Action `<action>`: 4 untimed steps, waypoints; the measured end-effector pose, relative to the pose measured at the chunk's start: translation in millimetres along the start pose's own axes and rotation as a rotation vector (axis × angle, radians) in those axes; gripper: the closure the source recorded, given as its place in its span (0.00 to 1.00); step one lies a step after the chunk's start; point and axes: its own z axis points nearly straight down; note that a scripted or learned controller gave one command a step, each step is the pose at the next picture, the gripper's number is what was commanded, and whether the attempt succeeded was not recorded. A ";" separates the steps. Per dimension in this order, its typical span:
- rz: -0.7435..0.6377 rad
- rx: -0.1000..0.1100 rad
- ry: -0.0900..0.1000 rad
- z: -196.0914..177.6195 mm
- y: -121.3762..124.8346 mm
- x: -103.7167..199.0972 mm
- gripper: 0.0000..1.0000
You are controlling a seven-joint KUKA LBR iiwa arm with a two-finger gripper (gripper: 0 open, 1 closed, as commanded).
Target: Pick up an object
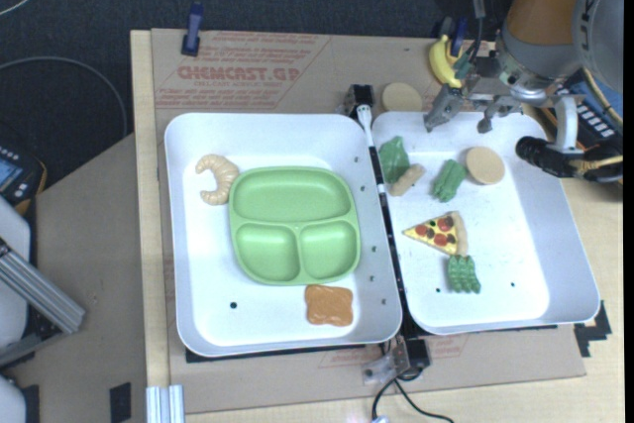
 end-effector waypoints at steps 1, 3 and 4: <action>-0.003 -0.024 -0.005 -227.5 11.9 7.5 0.00; -0.003 0.001 0.001 -307.9 -41.8 -1.7 0.00; -0.002 0.000 0.001 -304.4 -86.5 20.7 0.00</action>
